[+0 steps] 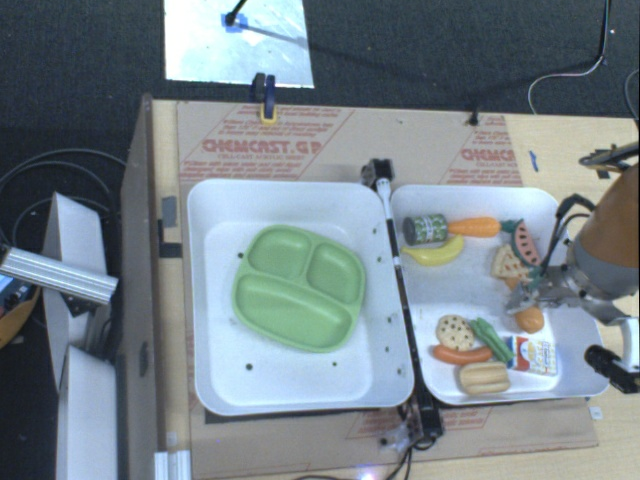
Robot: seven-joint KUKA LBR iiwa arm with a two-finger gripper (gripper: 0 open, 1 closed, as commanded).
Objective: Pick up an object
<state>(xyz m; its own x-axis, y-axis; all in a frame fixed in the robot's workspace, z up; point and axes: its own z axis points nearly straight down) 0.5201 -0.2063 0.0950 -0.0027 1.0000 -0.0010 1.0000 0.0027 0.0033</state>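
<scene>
The right white bin (480,200) holds toy food. At its back lie a green can (426,229), a carrot (474,227) and a banana (434,254). A watermelon slice (523,241) and a tan wedge (506,263) sit at the right. Toward the front are a cookie (455,331), a green pod (491,336), a sausage (461,354), a bread roll (483,377) and a small carton (533,354). My gripper (527,292) reaches in from the right, low over the bin, just above a small orange piece (529,319) and beside the tan wedge.
The left white bin (215,218) carries a green divided plate (298,286). A dark rail (397,268) runs between the two bins. The grey arm and its orange band (605,238) hang over the right bin's right wall. Cardboard (300,138) lies under both bins.
</scene>
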